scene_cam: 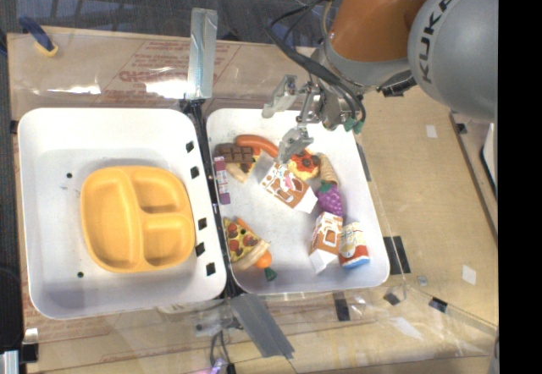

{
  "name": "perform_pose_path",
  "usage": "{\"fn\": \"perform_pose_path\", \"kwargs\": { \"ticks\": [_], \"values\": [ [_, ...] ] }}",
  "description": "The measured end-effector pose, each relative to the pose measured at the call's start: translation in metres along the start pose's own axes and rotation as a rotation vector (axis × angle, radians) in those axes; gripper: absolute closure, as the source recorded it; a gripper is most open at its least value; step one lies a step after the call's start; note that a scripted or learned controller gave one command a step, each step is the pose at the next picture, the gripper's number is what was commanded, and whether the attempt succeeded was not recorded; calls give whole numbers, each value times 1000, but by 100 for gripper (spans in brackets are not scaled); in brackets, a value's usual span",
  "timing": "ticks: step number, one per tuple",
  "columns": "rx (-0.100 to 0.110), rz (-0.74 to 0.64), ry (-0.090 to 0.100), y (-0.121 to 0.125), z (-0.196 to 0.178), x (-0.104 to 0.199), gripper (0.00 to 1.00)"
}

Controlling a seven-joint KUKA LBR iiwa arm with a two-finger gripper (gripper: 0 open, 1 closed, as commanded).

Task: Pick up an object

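Several toy foods crowded in the right bin (366, 195), none of them lifted. Hangs over that bin's upper middle: the claw (296, 140), low among the toys, reaching in from the right. Cannot tell how far open it stands, nor see anything gripped in it; too much cable and bracket in the way.

Just below the claw's tip and a touch toward the near rim, the patterned carton (286, 186), lying flat, its long axis slanting from upper left to lower right. Touching it on the far right side, a small pizza piece (306, 164); to the left, a sausage (254, 144) and a chocolate bar (235, 156), close by. Farther toward the near rim, well clear of the claw: grapes (331, 199), a second carton (325, 241) and a can (354, 247).

Probably calls for a short drop, nudged toward the near rim, with the grip set across the carton's slant rather than along it. Likely risk: catching the pizza piece instead.
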State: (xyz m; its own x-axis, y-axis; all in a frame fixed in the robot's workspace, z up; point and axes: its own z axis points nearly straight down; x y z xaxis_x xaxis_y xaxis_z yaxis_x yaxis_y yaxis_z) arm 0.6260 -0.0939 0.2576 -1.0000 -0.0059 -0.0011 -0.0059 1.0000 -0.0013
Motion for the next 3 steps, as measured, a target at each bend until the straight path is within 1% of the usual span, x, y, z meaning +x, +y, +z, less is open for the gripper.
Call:
{"fn": "perform_pose_path", "kwargs": {
  "ticks": [1,2,3],
  "values": [
    [-1,110,3,-43,72,39,0],
    [-1,146,3,-38,168,25,0],
    [0,139,-4,-37,154,22,100]
  ]
}}
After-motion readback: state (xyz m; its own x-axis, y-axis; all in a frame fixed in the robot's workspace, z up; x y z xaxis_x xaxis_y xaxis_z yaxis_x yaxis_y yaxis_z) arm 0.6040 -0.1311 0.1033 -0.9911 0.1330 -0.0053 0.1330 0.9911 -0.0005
